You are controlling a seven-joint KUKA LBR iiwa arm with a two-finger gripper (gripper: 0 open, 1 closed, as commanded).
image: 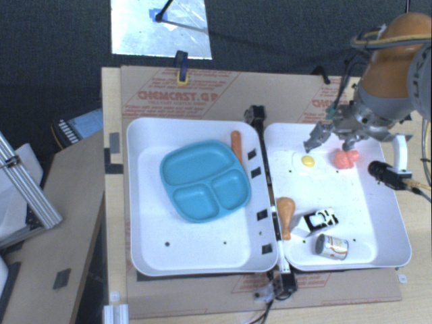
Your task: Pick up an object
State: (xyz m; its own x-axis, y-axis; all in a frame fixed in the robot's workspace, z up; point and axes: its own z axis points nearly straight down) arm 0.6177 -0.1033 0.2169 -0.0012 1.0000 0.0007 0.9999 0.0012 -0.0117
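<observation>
Camera view from above takes in both bins at a slant, so I'll walk across it from the left. The left bin holds one blue divided plate, lying flat in the middle, and one thin orange stick, maybe a carrot, tucked against the divider wall. These look like clutter parked out of the way.

In the right bin I count five loose things, spread apart enough that fingers could probably get around each: one tan drumstick-shaped toy by the divider, one small yellow piece, one black-and-white block, one tin can on its side near the front wall, and one pink lump toward the back.

Over that bin's back part hangs the gripper, fingers spread apart with nothing between them. It sits above the gap between the yellow piece and the pink lump, so either could be the target; I can't tell which.
</observation>
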